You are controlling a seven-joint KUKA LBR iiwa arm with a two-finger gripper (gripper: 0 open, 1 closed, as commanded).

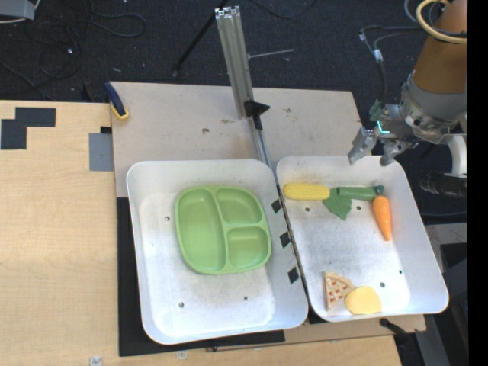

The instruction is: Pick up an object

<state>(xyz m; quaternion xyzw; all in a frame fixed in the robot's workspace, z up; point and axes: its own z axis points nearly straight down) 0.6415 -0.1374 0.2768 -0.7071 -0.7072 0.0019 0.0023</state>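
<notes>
- Bins: two shallow white bins side by side. Left bin [152, 296]; right bin [427, 280].
- Left bin contents, count 1: one green divided plate [223, 229] with three compartments, lying flat a little above the bin's middle.
- Right bin contents, count 4:
  - one corn cob [306, 192], yellow with a green husk end trailing toward the carrot, lying crosswise near the bin's far edge;
  - one carrot [383, 216], orange, green top pointing to the far edge, just beside the husk end of the corn;
  - one pizza slice [335, 289], near the front edge;
  - one yellow round piece [363, 301], touching or nearly touching the pizza slice on its right side.
- Arm: one, entering from the right, orange band visible above the wrist.
- Gripper [374, 152]: hangs above the far edge of the right bin, above and apart from the carrot and corn. Two fingers visible, spread with a gap between them; nothing between them.
- Other: one upright aluminium post [236, 59] behind the bins, at the seam between them.
</notes>
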